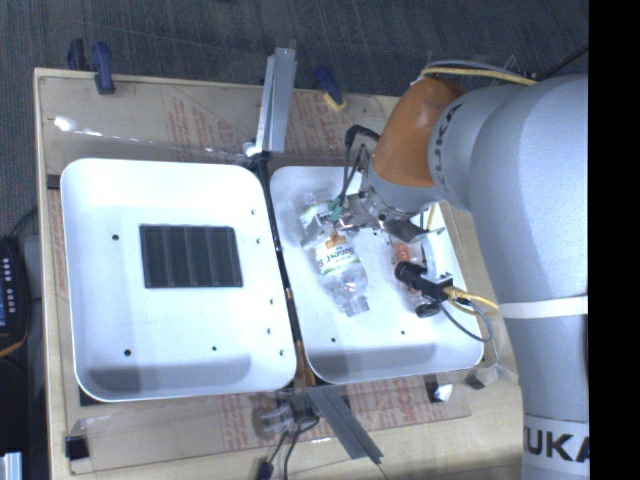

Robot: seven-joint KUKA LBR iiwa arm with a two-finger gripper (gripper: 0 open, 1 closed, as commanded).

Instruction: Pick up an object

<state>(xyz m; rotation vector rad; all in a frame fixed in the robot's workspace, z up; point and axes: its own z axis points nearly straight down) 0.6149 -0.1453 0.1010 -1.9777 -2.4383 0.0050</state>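
Dark, finely textured flooring [150, 8] surrounds a pale brown bench [150, 118] whose top carries faint red printed lettering. Blue clamps [100, 53] sit at its far edge, and a grey metal bar [275, 98] runs from that edge toward the gap between the bins. Two shallow white bins with rounded corners and smooth, matte walls stand side by side, their inner rims almost touching. The left bin [80, 268] holds one flat, dark rectangular panel [190, 256] with lengthwise ribs, lying flat near the bin's middle. The right bin [380, 363] holds a clear plastic bottle [342, 268], crumpled and glossy, with a white label bearing green print. It lies on its side on the bin floor, its length running from the far left part of the bin toward the centre. The arm [510, 188], smooth grey and cylindrical with a rounded orange band [405, 138], reaches in from the right over this bin. The hand [345, 216] is at the far end of the bottle, over or against it; contact cannot be confirmed. Whether the hand is wide or narrow cannot be told, and no object can be confirmed as held in it.
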